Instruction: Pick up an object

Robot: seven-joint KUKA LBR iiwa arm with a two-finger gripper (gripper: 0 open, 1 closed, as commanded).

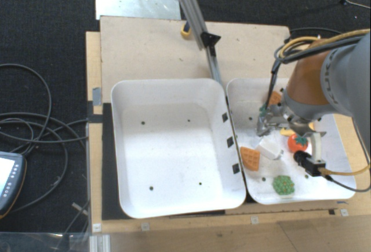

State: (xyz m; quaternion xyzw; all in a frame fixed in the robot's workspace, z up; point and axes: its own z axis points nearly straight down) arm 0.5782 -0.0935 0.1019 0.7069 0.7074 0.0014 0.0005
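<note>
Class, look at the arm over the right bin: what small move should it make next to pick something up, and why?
Probably lower straight down: the gripper hangs just above the white block, its nearest object, beside the orange waffle piece in the right bin.

Robot lab: plywood bench [145, 48], white bins [124, 129], floor cables [35, 123], pendant [8, 178].

Grey arm [348, 74] (orange band, yellow cables)

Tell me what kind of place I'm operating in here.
Probably a robotics lab test cell, not a home: two white bins on a plywood bench, loose cables on dark carpet, and a pendant screen at the left edge.
</note>
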